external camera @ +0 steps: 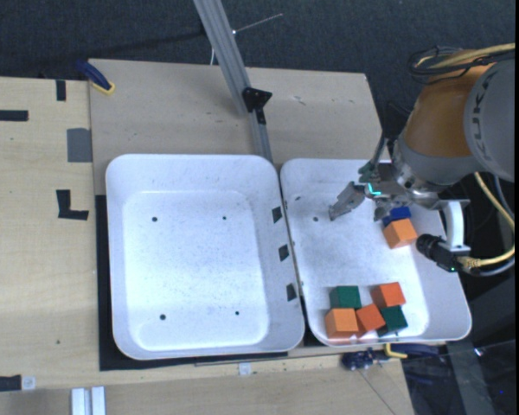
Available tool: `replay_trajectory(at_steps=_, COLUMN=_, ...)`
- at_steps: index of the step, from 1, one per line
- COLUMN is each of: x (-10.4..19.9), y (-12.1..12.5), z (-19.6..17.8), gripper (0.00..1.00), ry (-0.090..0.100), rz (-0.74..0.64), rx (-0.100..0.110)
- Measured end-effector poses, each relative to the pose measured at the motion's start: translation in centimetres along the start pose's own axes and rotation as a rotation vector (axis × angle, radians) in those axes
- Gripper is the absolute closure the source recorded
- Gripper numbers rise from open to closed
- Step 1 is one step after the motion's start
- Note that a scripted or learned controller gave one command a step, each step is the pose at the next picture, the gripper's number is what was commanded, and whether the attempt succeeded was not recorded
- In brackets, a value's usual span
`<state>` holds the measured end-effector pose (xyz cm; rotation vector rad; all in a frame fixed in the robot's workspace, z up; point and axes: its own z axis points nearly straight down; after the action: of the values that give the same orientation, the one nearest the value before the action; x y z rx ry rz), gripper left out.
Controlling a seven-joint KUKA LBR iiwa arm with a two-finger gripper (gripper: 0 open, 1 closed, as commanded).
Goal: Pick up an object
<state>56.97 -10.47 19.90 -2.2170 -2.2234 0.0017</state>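
Over on the right side of the bench, we've got the arm [454,119] reaching in above the right bin [329,232], with the gripper [346,204] hanging over the bare upper-left part of that bin's floor. From this angle we can make out what looks like one dark finger pointing down and to the left, but honestly we can't tell whether the thing is spread or closed, and we don't see anything caught in it.

The stuff worth grabbing is all in that same bin. An orange block [400,233] sits near the right wall with a blue block [396,215] touching its upper edge, both just beside the wrist. Then there's a tight cluster along the bottom edge: a green block [345,296], an orange block up top [388,294], two more orange ones [341,322] [369,317], and a darker green one [394,318], all packed touching each other.

The left bin [190,249] has nothing to offer for this task.

Our read: the gripper is sitting over open floor, so nothing is picked yet. We'd guess the orange-and-blue pair is the easier target since it's close by and less crowded. That bottom cluster looks jammed together, so fingers would probably struggle to get around any one piece there.
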Motion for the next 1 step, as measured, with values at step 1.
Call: replay_trajectory(at_steps=1, x=-0.07, y=0.22, z=6.38, gripper=0.0, ry=0.0, rz=0.001, rx=0.006)
